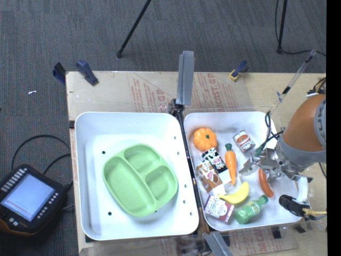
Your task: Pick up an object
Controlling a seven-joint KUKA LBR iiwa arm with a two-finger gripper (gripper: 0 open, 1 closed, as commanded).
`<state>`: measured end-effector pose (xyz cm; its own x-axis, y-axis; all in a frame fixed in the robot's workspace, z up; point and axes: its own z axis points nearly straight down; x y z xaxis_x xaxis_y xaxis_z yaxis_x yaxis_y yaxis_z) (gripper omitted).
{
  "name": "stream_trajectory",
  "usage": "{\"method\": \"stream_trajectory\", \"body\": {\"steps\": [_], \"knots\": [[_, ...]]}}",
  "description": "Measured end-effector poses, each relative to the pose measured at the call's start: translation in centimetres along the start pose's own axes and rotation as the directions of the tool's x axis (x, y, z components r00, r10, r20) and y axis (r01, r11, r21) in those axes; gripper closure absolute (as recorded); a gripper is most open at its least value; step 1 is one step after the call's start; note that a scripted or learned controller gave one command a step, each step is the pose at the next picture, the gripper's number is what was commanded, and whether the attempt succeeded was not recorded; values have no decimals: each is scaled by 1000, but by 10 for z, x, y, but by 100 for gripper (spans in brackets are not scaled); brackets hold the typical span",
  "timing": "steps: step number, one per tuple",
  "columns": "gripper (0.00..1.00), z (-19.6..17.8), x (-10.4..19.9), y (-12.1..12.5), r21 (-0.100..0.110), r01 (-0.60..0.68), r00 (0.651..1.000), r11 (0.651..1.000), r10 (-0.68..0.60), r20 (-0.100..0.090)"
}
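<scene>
My gripper (263, 166) hangs low over the right part of the right bin (224, 117), just above the upper end of a red sausage (265, 184). Left of it lie an orange carrot (230, 165), a cow-print carton (212, 158) and a small red-labelled can (244, 141). Nothing is visibly lifted off the bin floor. The gripper hides the sausage's top end.
The right bin also holds an orange pumpkin (204, 138), a brown box (209, 178), a banana (236, 194), a pink carton (218, 208) and a green bottle (249, 210). A green divided plate (140, 179) lies in the left bin (85, 143).
</scene>
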<state>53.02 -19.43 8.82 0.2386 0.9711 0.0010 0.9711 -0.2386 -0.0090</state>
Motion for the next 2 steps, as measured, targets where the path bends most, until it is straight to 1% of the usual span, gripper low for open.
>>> {"method": "stream_trajectory", "body": {"steps": [1, 2], "knots": [[100, -6, 0, -1, 7, -2, 1000, 1000, 2, -2], [100, -114, 48, 10, -2, -29, 1000, 1000, 29, 2]]}}
